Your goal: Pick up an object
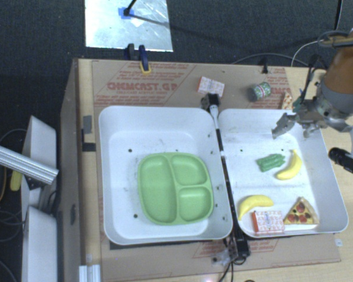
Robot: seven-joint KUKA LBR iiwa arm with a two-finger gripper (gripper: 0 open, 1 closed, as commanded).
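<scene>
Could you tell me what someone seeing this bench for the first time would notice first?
Most likely the pale green divided plate, lying alone in the left bin. Next comes the cluster in the right bin: two bananas, a green object, a pizza slice and a small printed box. The gripper hovers over that bin's far side.

Even, fairly bright overhead light. The white bins [165,122] are near washed out, with soft shadows along their walls. A metal sheet [128,15] far left of the hand [294,125] glares. Overall slightly soft, grainy.
</scene>
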